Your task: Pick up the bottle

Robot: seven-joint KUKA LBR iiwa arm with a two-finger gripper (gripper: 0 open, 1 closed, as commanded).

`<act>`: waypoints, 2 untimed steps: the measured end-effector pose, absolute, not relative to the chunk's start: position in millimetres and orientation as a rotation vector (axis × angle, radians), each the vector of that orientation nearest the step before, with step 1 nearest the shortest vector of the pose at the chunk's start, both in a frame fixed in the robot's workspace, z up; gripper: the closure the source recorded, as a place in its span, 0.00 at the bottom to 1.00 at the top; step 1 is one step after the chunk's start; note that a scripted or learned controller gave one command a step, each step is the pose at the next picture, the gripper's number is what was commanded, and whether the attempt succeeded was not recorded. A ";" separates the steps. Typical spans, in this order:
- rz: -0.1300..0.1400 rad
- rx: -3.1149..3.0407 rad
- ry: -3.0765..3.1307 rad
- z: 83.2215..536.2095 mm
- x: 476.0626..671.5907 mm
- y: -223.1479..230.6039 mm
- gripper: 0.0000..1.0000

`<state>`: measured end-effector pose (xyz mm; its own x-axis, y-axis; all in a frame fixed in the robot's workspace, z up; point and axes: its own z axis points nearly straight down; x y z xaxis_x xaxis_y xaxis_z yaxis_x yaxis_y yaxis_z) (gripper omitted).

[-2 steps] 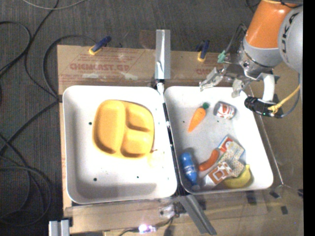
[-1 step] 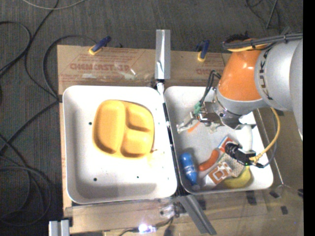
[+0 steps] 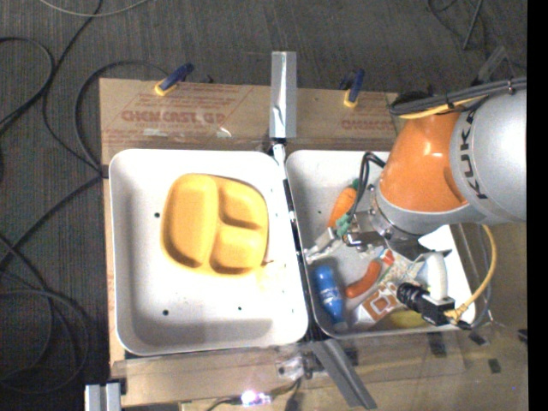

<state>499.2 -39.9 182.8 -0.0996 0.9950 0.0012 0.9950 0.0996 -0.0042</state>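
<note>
A small blue bottle [image 3: 326, 291] lies on its side near the front left corner of the right bin [image 3: 312, 174]. The arm reaches in from the right, and its orange band and wrist hang over the middle of that bin. My gripper [image 3: 341, 240] sits under the wrist, just above and slightly right of the blue bottle, and nothing is visibly held in it. A white bottle-like object [image 3: 435, 274] lies at the right side of the same bin, partly behind the arm.
An orange carrot [image 3: 344, 202] with a green top lies beside the gripper. A red-orange item [image 3: 364, 279], a printed packet [image 3: 382, 300] and a yellow object [image 3: 402, 318] crowd the bin's front. The left bin [image 3: 137, 315] holds a yellow divided tray [image 3: 216, 223].
</note>
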 end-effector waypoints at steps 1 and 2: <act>0.004 -1.975 -2.439 182.8 483.4 25.0 0.00; 0.004 -1.922 -2.485 183.1 483.6 -67.1 0.00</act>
<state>483.6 -67.1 183.1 -0.2514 0.9679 -0.0010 0.9679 0.2514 -0.0021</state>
